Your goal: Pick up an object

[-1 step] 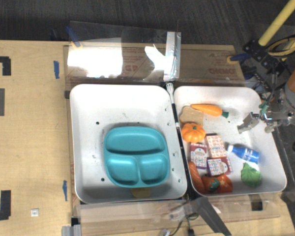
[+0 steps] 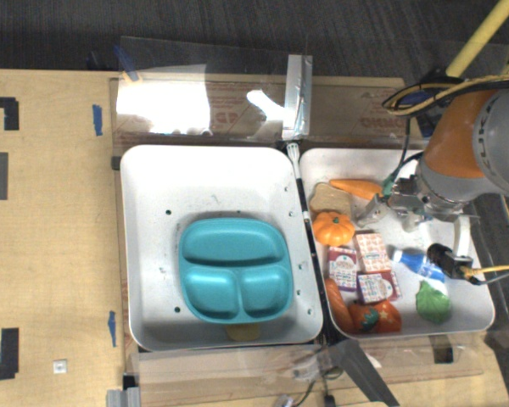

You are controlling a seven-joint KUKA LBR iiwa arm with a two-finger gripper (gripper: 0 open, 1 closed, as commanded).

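Note:
My gripper [image 2: 378, 207] is low in the right bin [image 2: 479, 312], near its back, on the grey arm with the orange band. It hangs just right of a brown bread slice [image 2: 329, 197] and right below an orange carrot [image 2: 354, 187]. A small orange pumpkin [image 2: 334, 228] sits just left of and below it. In front of the gripper lie pink-and-white boxes [image 2: 371, 253], a blue packet [image 2: 419, 264], a green vegetable [image 2: 433, 302] and a red-orange tomato [image 2: 378, 316]. I see nothing lifted clear of the bin floor.
The left bin [image 2: 144, 193] holds a teal divided plate [image 2: 235, 267]. A clear plastic sheet and a metal bracket [image 2: 296, 96] stand behind the bins. An orange piece [image 2: 336, 302] lies by the divider between the bins.

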